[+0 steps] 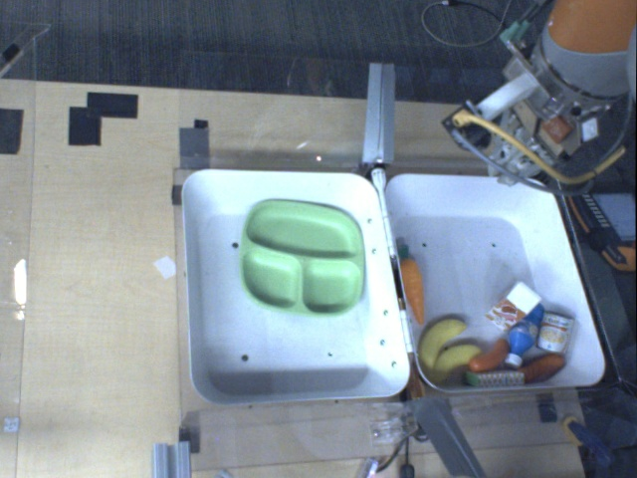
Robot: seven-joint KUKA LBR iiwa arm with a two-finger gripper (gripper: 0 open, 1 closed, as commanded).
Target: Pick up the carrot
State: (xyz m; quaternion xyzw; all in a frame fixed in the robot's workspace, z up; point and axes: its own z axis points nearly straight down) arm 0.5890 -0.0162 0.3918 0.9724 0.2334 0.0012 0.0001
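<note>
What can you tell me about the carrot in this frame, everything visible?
The carrot is small, orange and tapered, smooth like a plastic toy, with a dark green stub at its far end. It lies flat in the right bin, lengthwise along the bin's left wall and seemingly against it, narrow end toward the near side. Its near tip lies close to the bananas; contact is unclear. The gripper is up beyond the bin's far right corner, well clear of it.

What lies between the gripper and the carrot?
In the camera view, bare white floor of the right bin separates the gripper from the carrot.
</note>
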